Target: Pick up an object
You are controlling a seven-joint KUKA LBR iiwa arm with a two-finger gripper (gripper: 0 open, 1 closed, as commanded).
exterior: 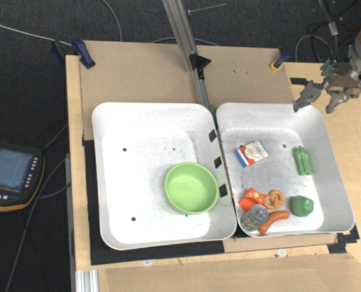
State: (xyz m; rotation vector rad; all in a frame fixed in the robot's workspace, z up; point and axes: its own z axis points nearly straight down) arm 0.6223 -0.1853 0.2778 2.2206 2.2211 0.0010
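You are at the very start of the pick: the end effector (319, 100) hangs above the far right corner of the right bin (326, 132), over its rim rather than over any object, and its two fingers stand spread apart with nothing between them. No object has been approached yet, so judge this as the reach phase. Every candidate sits nearer the camera than the end effector. In the right bin you have a small red, white and blue carton (251, 153) near the middle, a green stick-shaped piece (302, 160) towards the right wall, a round green object (302, 205) below it, and a crowded cluster at the near edge: an orange block (252, 196), a pretzel-shaped ring (275, 197), a grey round item (254, 215) and an orange-red sausage shape (273, 220). The left bin (107, 163) holds a green bowl (191, 188). Your next move calls for travelling inward over the right bin and descending on one thing; the carton or the green stick looks easiest, as each lies apart from its neighbours, whereas the cluster risks a pinch on two things at once. The carton carries a printed picture, but no writing or brand on it can be read at this size.
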